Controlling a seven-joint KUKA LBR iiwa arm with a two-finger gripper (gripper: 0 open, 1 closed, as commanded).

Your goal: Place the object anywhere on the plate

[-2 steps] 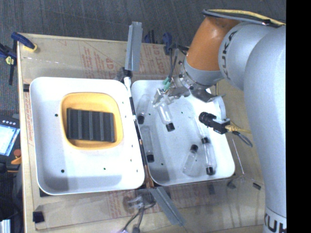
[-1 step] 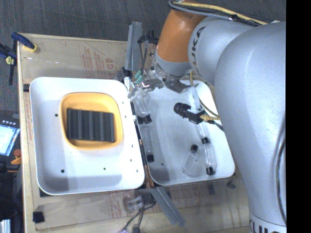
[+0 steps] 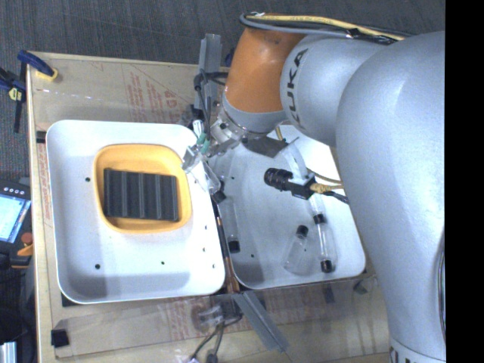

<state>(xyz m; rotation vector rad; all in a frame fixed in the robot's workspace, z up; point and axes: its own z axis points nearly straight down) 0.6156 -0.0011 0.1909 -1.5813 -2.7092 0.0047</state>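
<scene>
- The yellow round-cornered plate [image 3: 140,155] with a dark ridged middle sits in the left white bin [image 3: 76,263].
- The grey gripper [image 3: 198,154] hangs just beside the plate's right edge.
- I cannot tell if it is open or shut.
- A thin clear tube with a black cap [image 3: 208,178] slants just under the gripper, beside the plate.
- To do this well, move over the plate's middle, go low, then let go softly.

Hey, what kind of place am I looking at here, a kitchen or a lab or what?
Most likely a robotics lab test bench, not a kitchen. A KUKA arm reaches over two white bins on a plywood board, with clear tubes in the right bin and a yellow plate in the left.
</scene>
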